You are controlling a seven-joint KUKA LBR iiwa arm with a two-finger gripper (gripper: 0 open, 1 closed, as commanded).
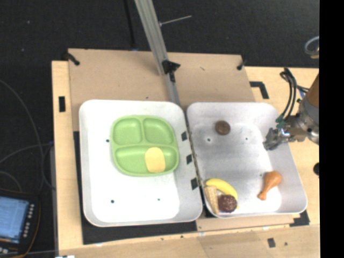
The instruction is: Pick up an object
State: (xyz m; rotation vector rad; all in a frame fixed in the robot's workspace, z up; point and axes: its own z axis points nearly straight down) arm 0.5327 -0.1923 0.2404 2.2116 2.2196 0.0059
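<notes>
- Starting at the near edge of my feed: the bench (134, 241) shows bare tan wood along the front, and a small screen (16, 219) glows blue off its near-left corner.
- In the right bin (242, 117), near-left corner, I've got a cluster: a yellow banana (221, 186) lying curved, a dark reddish-brown round piece (227, 203) just beside it and touching, and something pale and waffle-textured (211, 198) tucked under the banana's left end. I can't name that last one with any certainty.
- Same bin, near-right: an orange drumstick-shaped toy (270, 184), tilted, fat end up and to the right, well apart from the banana cluster.
- In the left bin (97, 198), a green divided plate (144, 144) sits in the far half, and a yellow oval piece (155, 159) lies in its large near compartment, toward the right.
- Right side, mid-depth: the gripper (272, 140) hangs over the right bin's right rim, with the grey wrist and cables behind it. I see nothing between its fingers, and I cannot tell whether they're spread or closed; it's too small and blurred from here.
- Further back in the right bin, a small brown round object (222, 127) sits alone near the far wall, left of the gripper and apart from it.
- Far side: a grey metal pole (153, 34) slants up from between the bins' far corners, over dark floor.
</notes>
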